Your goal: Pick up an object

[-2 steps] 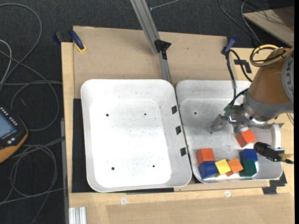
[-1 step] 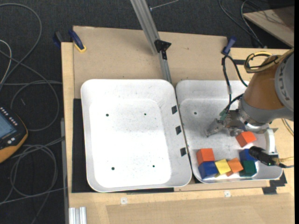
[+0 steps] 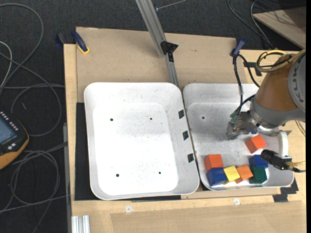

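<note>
Orange block (image 3: 256,143) beside gripper (image 3: 236,129) — touching

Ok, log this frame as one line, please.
phase: reaching | gripper: over right bin, nothing seen held | nearest: orange block | other blocks: near edge | left bin

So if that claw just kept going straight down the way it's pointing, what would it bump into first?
Most likely the bare floor of the right bin. The claw points down over an open patch, with the nearest orange block off to its side. Depth is hard to judge from this slanted view, so it could just clip that block.
</note>
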### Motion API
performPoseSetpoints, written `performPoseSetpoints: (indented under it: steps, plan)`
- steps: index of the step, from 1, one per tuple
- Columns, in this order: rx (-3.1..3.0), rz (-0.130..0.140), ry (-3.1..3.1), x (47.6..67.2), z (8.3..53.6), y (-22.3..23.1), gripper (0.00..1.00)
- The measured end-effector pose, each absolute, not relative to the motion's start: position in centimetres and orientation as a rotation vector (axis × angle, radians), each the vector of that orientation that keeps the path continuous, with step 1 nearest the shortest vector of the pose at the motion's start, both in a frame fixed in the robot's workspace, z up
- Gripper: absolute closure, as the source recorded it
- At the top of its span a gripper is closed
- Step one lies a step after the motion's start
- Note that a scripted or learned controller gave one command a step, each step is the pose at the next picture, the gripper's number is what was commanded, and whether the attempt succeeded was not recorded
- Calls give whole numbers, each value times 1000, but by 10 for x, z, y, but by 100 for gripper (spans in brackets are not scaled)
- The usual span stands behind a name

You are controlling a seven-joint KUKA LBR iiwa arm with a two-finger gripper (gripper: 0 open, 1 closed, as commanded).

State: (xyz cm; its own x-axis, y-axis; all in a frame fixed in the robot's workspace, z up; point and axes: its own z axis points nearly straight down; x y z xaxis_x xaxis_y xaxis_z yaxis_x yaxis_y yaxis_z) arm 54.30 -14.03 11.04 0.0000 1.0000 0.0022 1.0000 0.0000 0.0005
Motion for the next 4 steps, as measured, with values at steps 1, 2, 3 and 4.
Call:
performPoseSetpoints:
  steps: [1, 2, 3, 4]
  plan:
    - [-2225, -7, -2228, 546, 175, -142, 100]
    - [-2223, -7, -2228, 547, 220, -136, 100]
    - [-2223, -5, -2227, 548, 252, -136, 100]
    - [-2211, -2, -2227, 551, 245, -74, 100]
